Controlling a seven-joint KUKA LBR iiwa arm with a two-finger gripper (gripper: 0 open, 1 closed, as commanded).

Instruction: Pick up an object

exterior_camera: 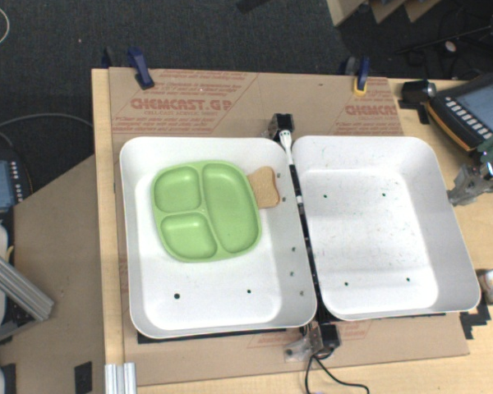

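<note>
Just beside left bin edge, green plate

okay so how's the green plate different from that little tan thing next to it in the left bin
The green plate is bright green and divided into three compartments; the tan piece is plain, pale brown and undivided. The plate is much larger. Both lie flat in the left bin, touching at the plate's right rim.

Even, fairly bright overhead light washes the two white bins close to overexposure with little surface detail, shadows stay thin and soft under their rims toward six o'clock, the dark floor toward eleven o'clock looks grainy, and the whole frame is slightly soft.
</note>
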